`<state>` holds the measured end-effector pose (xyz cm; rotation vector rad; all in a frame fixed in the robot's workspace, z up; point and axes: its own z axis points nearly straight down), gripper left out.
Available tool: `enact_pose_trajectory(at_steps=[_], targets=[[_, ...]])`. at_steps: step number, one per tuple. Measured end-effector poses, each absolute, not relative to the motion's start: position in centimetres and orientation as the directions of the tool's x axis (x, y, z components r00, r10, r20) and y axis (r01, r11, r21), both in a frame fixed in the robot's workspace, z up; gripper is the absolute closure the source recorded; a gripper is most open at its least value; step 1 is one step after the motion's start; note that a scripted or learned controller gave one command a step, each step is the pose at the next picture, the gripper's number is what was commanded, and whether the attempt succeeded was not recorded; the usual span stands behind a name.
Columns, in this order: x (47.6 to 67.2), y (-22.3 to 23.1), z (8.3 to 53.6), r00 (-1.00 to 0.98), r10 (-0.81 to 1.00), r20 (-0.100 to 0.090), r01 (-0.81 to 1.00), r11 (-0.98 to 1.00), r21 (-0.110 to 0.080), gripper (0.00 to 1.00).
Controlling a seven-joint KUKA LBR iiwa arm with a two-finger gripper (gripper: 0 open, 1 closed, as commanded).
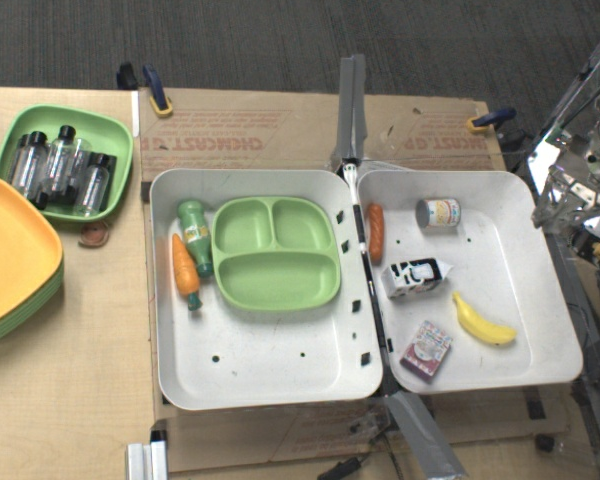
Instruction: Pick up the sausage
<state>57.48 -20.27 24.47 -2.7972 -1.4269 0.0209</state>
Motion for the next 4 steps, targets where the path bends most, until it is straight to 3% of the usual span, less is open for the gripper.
enact_pose_trajectory(at_steps=[1,2,4], targets=[[57.5,-20.2,25.2,0.583,0.812,-0.015,0.812,-0.584,-0.011,1.0],[58.1,-21.0,18.2,0.389,0.921,-0.001,0.921,-0.389,-0.003,1.0],[58.1,-21.2,19.8,0.389,0.921,-0.004,0.921,-0.389,-0.006,1.0]])
